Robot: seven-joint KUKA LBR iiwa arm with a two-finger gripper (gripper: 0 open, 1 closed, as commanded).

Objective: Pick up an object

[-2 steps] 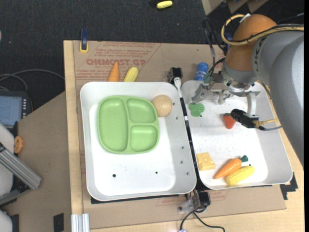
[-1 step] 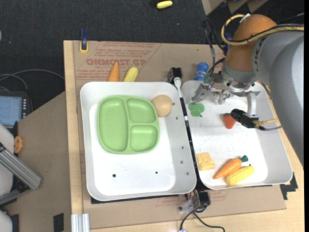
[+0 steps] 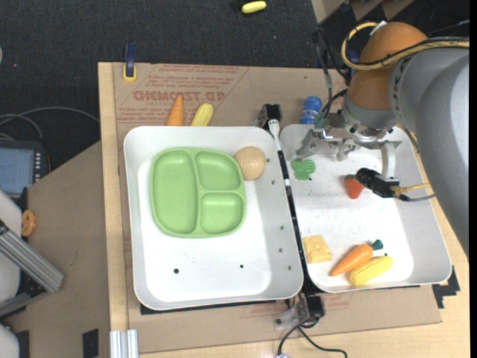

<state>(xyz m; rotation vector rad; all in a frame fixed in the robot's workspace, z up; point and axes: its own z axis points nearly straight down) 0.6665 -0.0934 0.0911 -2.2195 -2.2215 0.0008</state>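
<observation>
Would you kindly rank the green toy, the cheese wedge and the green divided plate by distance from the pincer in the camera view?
From the pincer:
1. Green toy, just left of it, right bin.
2. Cheese wedge, near the right bin's front.
3. Green divided plate, left bin.

Divided plate (image 3: pixel 197 192) in left bin (image 3: pixel 216 282); carrot (image 3: pixel 350 259) in right bin (image 3: pixel 417 267).

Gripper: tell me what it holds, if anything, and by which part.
Cannot be told. The gripper hangs over the top of the right bin, near the green toy, but nothing shows plainly in it.
</observation>
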